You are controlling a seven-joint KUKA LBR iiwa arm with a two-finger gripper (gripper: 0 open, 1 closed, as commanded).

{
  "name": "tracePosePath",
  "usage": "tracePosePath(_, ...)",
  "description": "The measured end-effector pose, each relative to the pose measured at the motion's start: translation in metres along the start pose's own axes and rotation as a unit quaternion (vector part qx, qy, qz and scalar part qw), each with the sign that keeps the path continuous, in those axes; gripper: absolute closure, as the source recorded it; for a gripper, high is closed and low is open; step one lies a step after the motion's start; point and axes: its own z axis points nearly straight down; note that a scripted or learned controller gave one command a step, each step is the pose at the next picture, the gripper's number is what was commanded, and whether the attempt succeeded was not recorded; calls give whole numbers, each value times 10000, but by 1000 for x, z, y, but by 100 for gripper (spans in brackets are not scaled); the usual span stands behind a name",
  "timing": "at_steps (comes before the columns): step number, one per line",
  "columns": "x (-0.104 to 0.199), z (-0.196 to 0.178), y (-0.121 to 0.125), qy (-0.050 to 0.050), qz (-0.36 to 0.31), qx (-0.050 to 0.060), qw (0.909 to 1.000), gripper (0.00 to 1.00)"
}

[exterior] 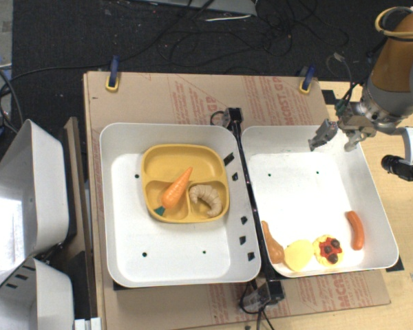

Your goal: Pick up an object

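While my gripper [338,137] hangs with fingers apart and nothing between them over the right bin's [310,191] upper right rim, the sausage [356,229] lies at lower right. Beside it sit a yellow disc [298,254] and drumstick [272,243].

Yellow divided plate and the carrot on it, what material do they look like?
Yellow divided plate: looks like moulded plastic, matte with a slight sheen, uniform colour, rounded rims. Carrot: probably toy plastic or rubber, smooth, flat orange with a green end. Texture too small to confirm.
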Motion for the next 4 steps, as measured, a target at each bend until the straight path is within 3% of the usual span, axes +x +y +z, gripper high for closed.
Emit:
tracePosePath(1, 1, -10, 3, -13, -17, -69, 10000, 0)
tracePosePath(3, 4, 107, 4, -10, -25, -49, 10000, 0)
tracePosePath(4, 3, 93, 5, -23, -35, -86, 10000, 100)
